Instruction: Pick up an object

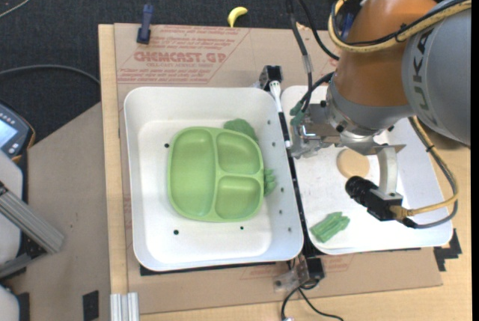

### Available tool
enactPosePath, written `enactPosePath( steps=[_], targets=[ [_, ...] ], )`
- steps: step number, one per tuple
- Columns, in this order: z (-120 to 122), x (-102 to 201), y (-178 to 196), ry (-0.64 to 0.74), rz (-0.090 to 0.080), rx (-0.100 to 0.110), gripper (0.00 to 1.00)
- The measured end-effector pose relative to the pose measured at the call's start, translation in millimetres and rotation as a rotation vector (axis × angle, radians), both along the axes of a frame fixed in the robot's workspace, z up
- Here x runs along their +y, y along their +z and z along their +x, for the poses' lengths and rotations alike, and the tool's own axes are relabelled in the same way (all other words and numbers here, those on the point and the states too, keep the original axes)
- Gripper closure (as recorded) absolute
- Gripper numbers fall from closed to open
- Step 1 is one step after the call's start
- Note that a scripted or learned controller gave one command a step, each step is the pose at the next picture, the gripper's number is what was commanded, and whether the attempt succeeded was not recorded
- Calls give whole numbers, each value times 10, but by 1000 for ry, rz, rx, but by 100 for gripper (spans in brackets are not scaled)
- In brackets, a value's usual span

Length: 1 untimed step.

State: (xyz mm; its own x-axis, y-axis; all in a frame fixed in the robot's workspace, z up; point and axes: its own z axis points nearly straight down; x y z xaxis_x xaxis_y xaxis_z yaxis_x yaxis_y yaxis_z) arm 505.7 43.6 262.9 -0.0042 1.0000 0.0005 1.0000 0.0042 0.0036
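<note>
I have the pincer (pixel 303 138) sitting low over the right bin (pixel 318 188), hard against the wall it shares with the left bin (pixel 146 185). The wrist of the arm (pixel 374 65) covers it from above, so I cannot tell whether the pincer is spread or pressed together, and I see nothing caught in it.

The thing I would go for is the small green piece (pixel 329 226). It lies on the floor of the same bin, toward the bottom edge of the view from the pincer and slightly to the view's right, well apart from it. Its long axis runs on a slant, from lower left up to upper right, so I judge the pincer would have to turn to close across the narrow way.

Closer to the pincer, just to its right in the view, a tan disc (pixel 352 162) shows from under the wrist, partly hidden. Across the wall from the pincer, to the view's left, a green divided plate (pixel 217 173) lies flat. I judge it too broad and low for an easy pinch.
</note>
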Motion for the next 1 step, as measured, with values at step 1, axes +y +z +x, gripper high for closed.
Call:
enactPosePath(
  steps=[1],
  targets=[
    [-229, -200, 1281, -3, 1, -13, 100]
  ],
)
